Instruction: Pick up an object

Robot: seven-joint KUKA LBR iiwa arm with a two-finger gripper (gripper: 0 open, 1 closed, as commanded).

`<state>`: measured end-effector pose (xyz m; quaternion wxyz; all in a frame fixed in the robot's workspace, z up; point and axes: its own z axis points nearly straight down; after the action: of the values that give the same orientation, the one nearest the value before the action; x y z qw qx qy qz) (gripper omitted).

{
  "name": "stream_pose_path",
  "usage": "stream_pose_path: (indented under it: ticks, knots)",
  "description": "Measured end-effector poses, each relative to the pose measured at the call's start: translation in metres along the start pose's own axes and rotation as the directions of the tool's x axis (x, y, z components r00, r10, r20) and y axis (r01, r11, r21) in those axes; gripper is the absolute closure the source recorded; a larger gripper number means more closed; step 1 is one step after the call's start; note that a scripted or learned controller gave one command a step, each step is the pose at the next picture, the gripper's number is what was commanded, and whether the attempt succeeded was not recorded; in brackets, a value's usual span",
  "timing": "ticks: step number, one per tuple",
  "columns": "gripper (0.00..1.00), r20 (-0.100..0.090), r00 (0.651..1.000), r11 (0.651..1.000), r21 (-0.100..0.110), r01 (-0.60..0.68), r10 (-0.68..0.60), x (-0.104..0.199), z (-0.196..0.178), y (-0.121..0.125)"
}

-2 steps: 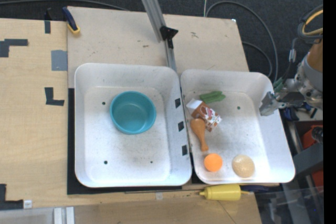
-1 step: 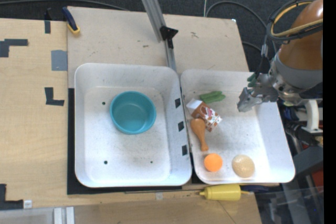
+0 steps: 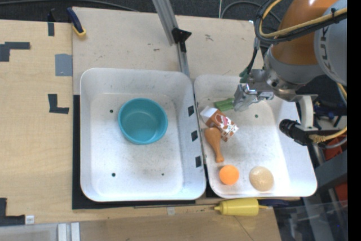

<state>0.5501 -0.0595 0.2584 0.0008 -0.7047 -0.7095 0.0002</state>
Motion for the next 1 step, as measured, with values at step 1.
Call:
stream_pose_path:
  ticks: [1]
  knots:
    - [1.0, 0.0, 1.0, 1.0, 0.0, 0.001, -0.001, 0.0603, 0.0029, 0.0189]
